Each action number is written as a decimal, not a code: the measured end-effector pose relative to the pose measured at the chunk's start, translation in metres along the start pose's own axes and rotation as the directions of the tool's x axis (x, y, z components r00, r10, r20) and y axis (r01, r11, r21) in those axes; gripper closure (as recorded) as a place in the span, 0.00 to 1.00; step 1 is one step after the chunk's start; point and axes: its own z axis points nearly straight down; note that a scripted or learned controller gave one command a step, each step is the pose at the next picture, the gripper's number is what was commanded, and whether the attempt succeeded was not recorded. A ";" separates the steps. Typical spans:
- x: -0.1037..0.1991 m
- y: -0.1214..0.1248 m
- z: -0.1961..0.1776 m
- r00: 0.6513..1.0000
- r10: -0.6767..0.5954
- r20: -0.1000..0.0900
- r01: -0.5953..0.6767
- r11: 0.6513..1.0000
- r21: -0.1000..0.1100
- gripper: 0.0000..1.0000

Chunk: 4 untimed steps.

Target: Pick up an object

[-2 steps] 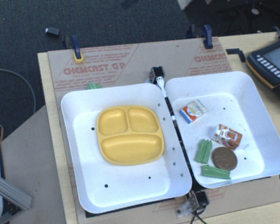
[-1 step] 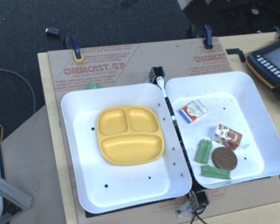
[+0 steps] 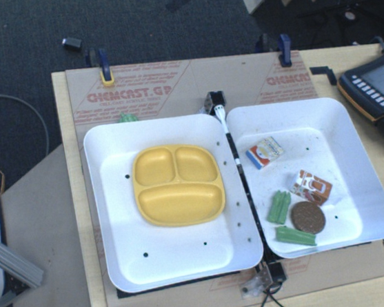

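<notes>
The right bin (image 3: 341,124) holds several small items. A red, white and blue packet (image 3: 265,152) lies near its upper left. A crumpled orange and white wrapper (image 3: 311,187) sits in the middle. Below it rests a brown round disc (image 3: 307,217). Two green pieces lie by the disc, one upright (image 3: 278,207) and one flat (image 3: 296,236). The left bin (image 3: 120,248) carries a yellow divided plate (image 3: 178,184).
A black teach pendant (image 3: 377,90) lies at the right edge of the bench. Blue clamps (image 3: 104,66) (image 3: 284,50) hold the cardboard sheet at the back. A black strip (image 3: 237,171) runs between the two bins.
</notes>
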 end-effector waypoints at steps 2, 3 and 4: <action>0.037 -0.001 -0.006 1.000 0.002 -0.002 -0.002 1.000 0.007 1.00; 0.077 0.000 -0.123 1.000 -0.002 0.002 0.002 1.000 -0.006 1.00; -0.006 0.013 -0.057 1.000 0.004 0.000 -0.004 1.000 0.004 1.00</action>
